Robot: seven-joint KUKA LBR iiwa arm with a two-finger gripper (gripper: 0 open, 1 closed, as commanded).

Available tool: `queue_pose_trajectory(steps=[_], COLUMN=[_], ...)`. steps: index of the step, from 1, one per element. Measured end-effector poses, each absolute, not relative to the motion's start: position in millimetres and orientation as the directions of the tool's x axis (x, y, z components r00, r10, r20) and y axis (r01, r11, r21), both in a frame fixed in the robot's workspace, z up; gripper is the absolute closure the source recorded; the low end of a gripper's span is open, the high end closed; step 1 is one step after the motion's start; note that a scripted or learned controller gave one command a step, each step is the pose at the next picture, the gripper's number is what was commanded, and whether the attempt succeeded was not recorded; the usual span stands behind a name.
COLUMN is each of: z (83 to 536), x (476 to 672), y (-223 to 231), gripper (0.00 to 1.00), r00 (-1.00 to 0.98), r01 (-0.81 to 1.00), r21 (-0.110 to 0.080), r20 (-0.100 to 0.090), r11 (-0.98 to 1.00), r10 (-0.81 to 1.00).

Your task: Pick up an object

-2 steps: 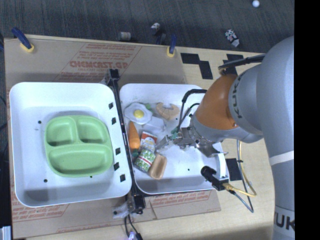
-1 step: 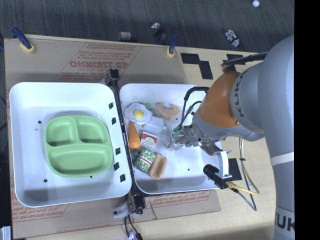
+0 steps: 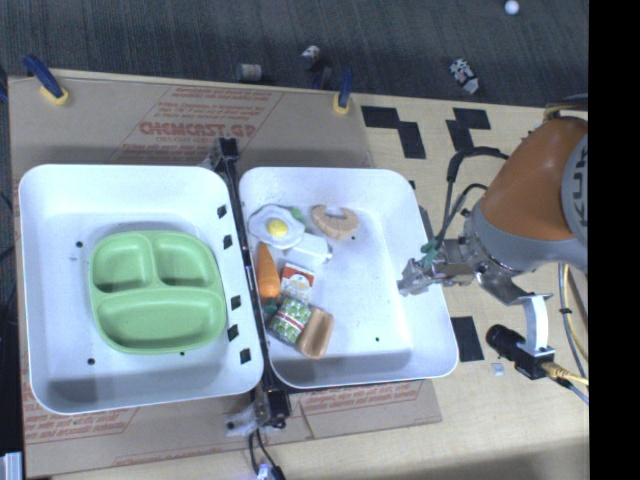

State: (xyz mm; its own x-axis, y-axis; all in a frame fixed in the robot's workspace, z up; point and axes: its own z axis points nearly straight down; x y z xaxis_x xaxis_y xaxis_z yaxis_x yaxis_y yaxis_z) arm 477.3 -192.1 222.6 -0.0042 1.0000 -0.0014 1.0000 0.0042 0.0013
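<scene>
Claw [image 3: 412, 276] sits at the right-hand rim of the right bin [image 3: 432, 318], low and near the wall, with nothing visible in its grip; whether it is released or clenched cannot be told from this slanted view, since the wrist hides the tips.

No object has been lifted yet. The candidates lie bunched against the bin's left wall, well apart from the claw: a carrot [image 3: 267, 271] lying lengthwise along the divider, a fried egg [image 3: 277, 228] above it, a bagel [image 3: 335, 221] to the egg's right, a small carton [image 3: 301, 268] just beside the carrot, a green packet [image 3: 290, 318] below, and a hot dog [image 3: 317, 332] touching that packet. Crowded like this, they leave little room for a clean descent, so the bagel and the hot dog, on the cluster's open side, look the easier targets.

A green divided plate [image 3: 157, 289] rests in the left bin [image 3: 50, 208], out of the way. Both bins stand on cardboard [image 3: 200, 118] spread over the counter [image 3: 480, 428], probably to keep them from sliding.
</scene>
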Motion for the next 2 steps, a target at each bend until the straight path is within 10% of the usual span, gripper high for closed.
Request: queue_pose_trajectory(steps=[2], z=[213.0], x=[477.4], y=[-189.2], gripper=[1.0], r00=[-0.008], r01=[1.0], r21=[0.0], r20=[-0.001], r11=[0.008], r10=[1.0])
